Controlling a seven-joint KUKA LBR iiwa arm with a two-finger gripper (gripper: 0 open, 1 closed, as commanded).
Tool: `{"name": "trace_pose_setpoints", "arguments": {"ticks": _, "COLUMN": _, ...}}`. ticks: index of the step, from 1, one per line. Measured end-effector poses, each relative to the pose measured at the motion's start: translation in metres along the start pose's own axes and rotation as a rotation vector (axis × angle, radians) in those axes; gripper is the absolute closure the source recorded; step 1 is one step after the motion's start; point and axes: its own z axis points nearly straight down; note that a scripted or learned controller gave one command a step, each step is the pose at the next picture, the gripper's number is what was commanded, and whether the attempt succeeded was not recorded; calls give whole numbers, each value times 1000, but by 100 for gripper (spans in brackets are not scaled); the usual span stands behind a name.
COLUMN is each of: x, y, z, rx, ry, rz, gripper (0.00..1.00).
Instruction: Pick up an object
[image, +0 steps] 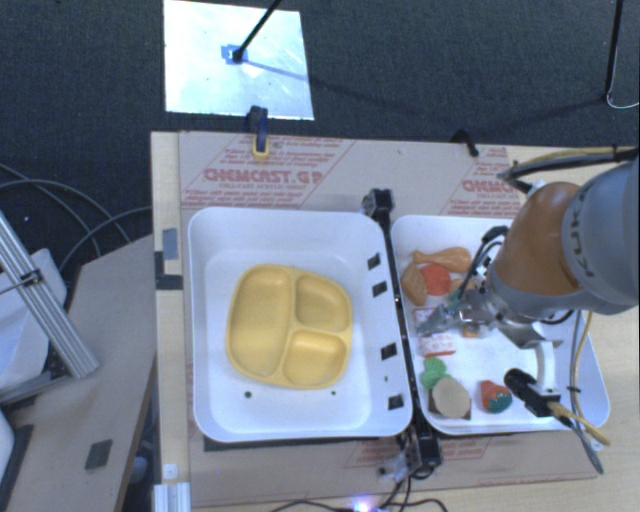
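Pincer (437, 322) hung low in right bin (590, 385), jaw state unclear. Recommended: centre over red-white item (438, 346) w/ vertical descent, avoid neighbours.

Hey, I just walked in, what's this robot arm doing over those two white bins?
The arm reaches in from the right over the right bin, which holds small toy food pieces. Its gripper sits low near an orange piece, above a green piece and a tan one. Nothing is visibly held. The left bin holds a yellow divided tray.
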Motion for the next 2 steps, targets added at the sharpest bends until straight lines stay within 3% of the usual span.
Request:
{"name": "trace_pose_setpoints", "arguments": {"ticks": 1, "x": -98, "y": -53, "z": -9, "rx": -4, "ry": -6, "rz": 6, "gripper": 0}}
{"name": "trace_pose_setpoints", "arguments": {"ticks": 2, "x": -93, "y": -49, "z": -20, "rx": -8, "ry": -4, "rz": -2, "gripper": 100}}
